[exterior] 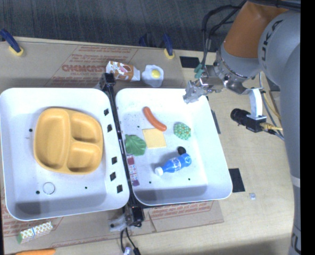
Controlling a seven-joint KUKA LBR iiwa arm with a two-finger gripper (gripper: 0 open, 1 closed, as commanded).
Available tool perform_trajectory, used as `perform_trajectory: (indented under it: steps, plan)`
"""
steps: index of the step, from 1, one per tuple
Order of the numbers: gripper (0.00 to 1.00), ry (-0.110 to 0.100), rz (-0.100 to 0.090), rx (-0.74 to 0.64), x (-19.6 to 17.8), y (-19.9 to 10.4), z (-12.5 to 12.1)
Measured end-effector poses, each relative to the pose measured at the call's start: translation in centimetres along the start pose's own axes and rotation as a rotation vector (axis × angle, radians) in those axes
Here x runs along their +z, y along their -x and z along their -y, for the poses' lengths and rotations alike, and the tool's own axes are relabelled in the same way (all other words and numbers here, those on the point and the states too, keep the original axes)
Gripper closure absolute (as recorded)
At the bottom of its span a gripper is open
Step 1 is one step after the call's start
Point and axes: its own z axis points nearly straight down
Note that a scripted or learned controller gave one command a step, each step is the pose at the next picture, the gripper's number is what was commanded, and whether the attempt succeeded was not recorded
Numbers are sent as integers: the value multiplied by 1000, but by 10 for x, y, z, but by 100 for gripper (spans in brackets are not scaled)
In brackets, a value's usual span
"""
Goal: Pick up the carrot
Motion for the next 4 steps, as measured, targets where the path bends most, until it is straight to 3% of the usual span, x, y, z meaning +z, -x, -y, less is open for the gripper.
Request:
perform_trajectory:
  steps: [1, 2, 3, 4]
  plan:
    - [100, -8, -4, 16, 122, -37, 67]
    - [100, -5, -2, 392, 146, -62, 51]
    - [100, -4, -2, 567, 3, -39, 94]
    - [100, -8, -3, 639, 61, -64, 135]
